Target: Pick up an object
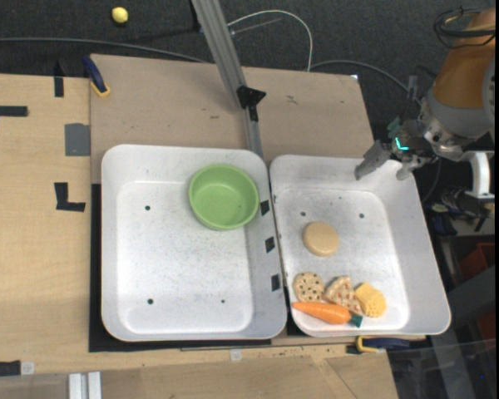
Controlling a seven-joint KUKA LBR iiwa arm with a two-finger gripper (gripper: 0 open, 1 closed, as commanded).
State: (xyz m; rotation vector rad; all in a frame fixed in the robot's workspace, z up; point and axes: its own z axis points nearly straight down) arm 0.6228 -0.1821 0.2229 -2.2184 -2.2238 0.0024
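Approach step: the gripper point(388, 163), apparently spread and empty above the round tan biscuit point(321, 238), must next descend.

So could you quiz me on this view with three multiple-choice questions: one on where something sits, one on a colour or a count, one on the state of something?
1. Where is the green bowl?
A. in the left bin
B. in the right bin
C. on the bare bench

2. How many food items lie in the right bin?
A. two
B. five
C. eight

3. How does the bowl stand?
A. upside down
B. upright, opening up
C. on its side

Answers:
1 A: it sits at the left bin's far right corner.
2 B: round bun, lotus-root slice, pale piece, corn, carrot.
3 B: its hollow inside faces the camera.

The tool hovers over the right bin's far edge.
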